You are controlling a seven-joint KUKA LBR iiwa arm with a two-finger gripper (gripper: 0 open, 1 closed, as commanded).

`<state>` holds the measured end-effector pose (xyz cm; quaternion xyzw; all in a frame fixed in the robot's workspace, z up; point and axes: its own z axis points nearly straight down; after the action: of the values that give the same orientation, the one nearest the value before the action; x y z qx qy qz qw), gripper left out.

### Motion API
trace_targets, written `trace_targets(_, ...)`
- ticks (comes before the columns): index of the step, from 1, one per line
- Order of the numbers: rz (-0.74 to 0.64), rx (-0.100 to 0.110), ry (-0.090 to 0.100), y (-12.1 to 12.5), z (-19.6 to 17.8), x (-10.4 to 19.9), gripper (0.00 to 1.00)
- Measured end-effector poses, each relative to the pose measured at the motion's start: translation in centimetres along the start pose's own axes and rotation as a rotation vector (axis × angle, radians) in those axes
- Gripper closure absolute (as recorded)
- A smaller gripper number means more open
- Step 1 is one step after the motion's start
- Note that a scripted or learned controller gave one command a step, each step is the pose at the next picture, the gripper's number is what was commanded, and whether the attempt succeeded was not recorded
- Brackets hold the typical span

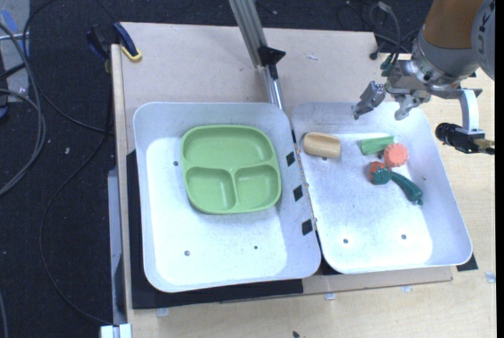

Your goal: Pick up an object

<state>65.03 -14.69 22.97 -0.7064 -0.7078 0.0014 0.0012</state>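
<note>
Hovering above the far edge of the right bin [441, 242], the gripper [388, 102] hangs with its two fingers [367, 102] spread wide apart, and nothing is between them. I judge that it waits there, high and open, because no object is chosen yet; from this place it can come down on the small group of things that lies just near of it.

In this bin are four objects. A tan bread-like piece [321, 145] lies close to the left wall, with its long axis going left to right. To its right lies a green wedge [376, 144], also lying left to right, its thinner end toward the left. Touching it on the right is an orange round piece [396, 154], which has no clear direction. Just near of these lies a teal tool-shaped piece [400, 182] with a small red part at its left end; its long axis runs at a slant, from far-left to near-right.

The tan piece stands apart from the others, so I think it is the easier one to take, if the fingers close across its short side. The three on the right are crowded together, and a grasp there could push a neighbour.

The left bin [157, 250] carries a green divided plate [231, 169], on the same desk [197, 61].
</note>
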Motion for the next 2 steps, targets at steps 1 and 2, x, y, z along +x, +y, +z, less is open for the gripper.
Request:
trace_targets(1,0.0,0.0,0.0,0.7,4.7,-0.2,0.0)
trace_targets(2,0.003,0.0,0.0,0.2,9.3,-0.7,0.0)
